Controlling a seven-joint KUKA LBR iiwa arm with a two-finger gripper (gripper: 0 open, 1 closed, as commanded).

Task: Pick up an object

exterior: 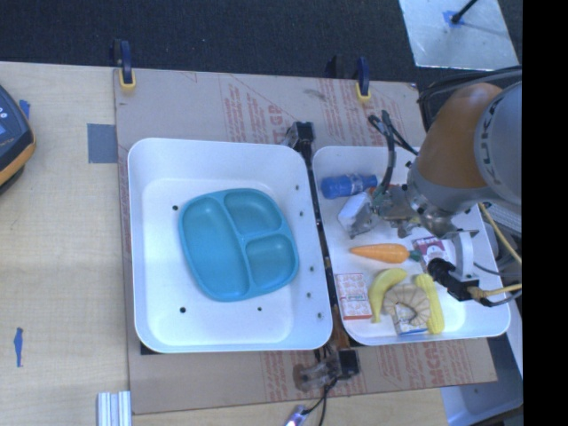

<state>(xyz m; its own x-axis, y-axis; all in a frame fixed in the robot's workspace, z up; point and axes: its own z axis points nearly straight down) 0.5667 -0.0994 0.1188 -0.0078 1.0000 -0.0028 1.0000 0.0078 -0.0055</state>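
Observation:
The right bin (497,327) holds a blue bottle (347,185), an orange carrot (380,254), two yellow bananas (384,289), a red-and-white card (352,295) and a small brown-patterned packet (410,310). My gripper (368,217) hangs low over the bin's upper middle, between the bottle and the carrot, with a pale object right under its fingers. The grey arm with its orange band (453,145) reaches in from the right and hides the bin's far right part. The left bin (142,238) holds a blue divided plate (238,242).
Black cables (389,136) loop from the wrist over the right bin's top rim. A black clip (303,134) sits at the bins' upper joint and another fitting (324,368) at the lower one. Blue clamps (125,60) pin the cardboard sheet. A dark device (13,136) lies at the far left.

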